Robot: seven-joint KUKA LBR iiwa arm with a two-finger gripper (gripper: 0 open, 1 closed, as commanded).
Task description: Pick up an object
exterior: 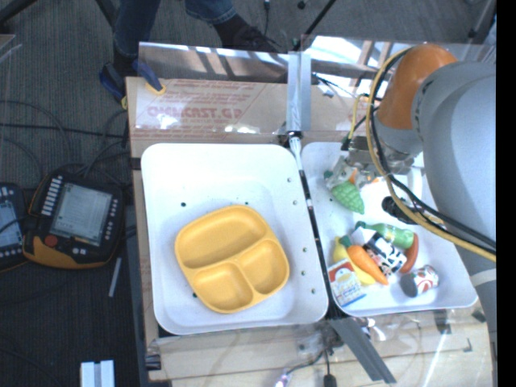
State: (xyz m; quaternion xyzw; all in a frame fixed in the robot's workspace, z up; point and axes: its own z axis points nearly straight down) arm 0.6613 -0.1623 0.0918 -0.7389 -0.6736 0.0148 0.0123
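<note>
The right bin holds a pile of toy food: a green ridged piece, an orange carrot, a green bottle, a black-and-white piece, a small carton and a can. My gripper hangs low over the bin's far left corner, right above the green ridged piece. Whether it touches that piece is unclear. The grey arm with its orange band covers the bin's far right part.
The left bin carries a yellow divided plate. A metal divider and a cardboard sheet lie behind the bins. Black and yellow cables trail across the right bin. A teach pendant sits on the floor at left.
</note>
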